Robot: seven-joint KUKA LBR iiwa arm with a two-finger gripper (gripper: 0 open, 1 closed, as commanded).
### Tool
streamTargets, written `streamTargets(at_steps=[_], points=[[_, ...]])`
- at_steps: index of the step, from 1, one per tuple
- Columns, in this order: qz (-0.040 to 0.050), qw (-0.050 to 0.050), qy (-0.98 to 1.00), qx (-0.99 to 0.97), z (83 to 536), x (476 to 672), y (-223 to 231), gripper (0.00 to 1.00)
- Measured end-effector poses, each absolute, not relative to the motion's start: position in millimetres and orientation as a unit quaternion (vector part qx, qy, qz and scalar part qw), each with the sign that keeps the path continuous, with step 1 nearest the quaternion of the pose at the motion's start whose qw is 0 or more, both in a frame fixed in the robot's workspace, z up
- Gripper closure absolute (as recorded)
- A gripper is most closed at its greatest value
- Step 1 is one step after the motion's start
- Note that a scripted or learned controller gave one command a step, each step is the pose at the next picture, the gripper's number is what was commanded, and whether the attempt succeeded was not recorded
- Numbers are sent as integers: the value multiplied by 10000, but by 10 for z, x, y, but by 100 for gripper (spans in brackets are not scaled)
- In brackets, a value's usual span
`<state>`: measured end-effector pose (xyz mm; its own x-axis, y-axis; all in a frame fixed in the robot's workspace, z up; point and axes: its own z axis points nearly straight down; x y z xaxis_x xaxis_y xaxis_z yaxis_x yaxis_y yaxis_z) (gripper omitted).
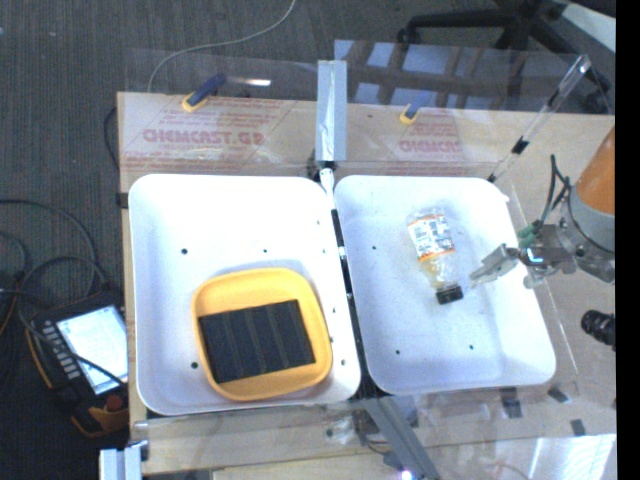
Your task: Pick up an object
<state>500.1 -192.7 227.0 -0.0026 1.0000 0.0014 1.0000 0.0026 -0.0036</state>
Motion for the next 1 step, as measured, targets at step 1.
streamTargets(at_steps=[1], points=[[8, -6, -7006, -7136, 938, 5721, -1848, 0]])
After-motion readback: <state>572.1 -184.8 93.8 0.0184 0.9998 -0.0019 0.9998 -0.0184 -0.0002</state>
